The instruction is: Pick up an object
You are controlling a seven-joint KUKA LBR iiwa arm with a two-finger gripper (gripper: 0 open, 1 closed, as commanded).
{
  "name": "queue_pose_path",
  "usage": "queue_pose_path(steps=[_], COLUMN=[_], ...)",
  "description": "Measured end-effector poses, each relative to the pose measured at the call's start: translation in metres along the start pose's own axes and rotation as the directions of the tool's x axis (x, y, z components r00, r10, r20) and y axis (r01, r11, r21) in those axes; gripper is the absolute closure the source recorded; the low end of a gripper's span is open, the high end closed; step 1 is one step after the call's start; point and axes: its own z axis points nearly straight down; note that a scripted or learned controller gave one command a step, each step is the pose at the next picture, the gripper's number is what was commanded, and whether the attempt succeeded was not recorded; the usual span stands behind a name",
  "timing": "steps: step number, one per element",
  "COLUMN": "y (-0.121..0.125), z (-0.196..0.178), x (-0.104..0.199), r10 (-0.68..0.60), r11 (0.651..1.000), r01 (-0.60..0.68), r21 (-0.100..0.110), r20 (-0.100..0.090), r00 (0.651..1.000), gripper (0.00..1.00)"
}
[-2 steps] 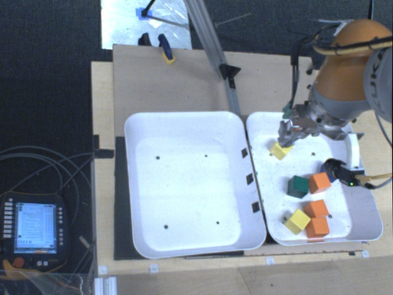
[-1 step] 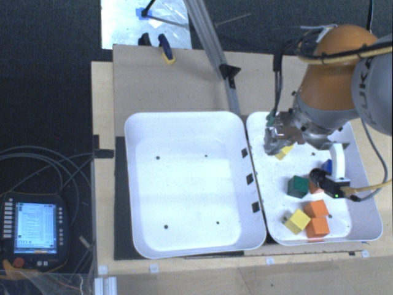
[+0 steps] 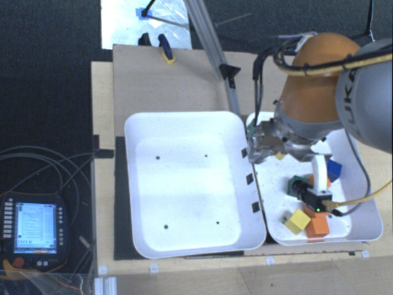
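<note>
The arm reaches in from the right and hangs over the right bin [image 3: 362, 229], its orange band and grey wrist covering much of the bin's far half. The pincer [image 3: 263, 143] sits low over the bin's far left corner, close to the wall shared with the left bin [image 3: 184, 244]. Whether it is apart or together cannot be told: the metal parts blur into one grey mass, and nothing can be seen between them.

This looks like the approach or descent stage of a pick, with no object yet shown to be caught. The candidates lie in the near half of the right bin: a yellow block [image 3: 296, 220] near the front, an orange block [image 3: 317, 226] just beside it on the right, a blue block [image 3: 333, 168] farther back by the right wall, and a small green piece [image 3: 299, 182] between them, partly behind a black fitting on the arm.

The yellow block lies turned diagonally, a corner toward the near rim; it is close to square, so its long axis is hard to judge. The orange block sits squarer to the rim.

The next move calls for the pincer to settle over one piece, aligned across its flat faces.
</note>
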Motion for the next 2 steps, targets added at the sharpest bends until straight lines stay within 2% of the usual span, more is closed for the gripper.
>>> queue_pose_path(steps=[1,2], y=[-0.0155,-0.0148], z=[0.0094,0.0090], x=[0.0438,0.0409], r10=[0.001,0.008], r11=[1.000,1.000], r01=[-0.001,-0.008], r21=[0.001,-0.001], r20=[0.001,0.002], r00=[1.000,1.000], gripper=[1.00,0.00])
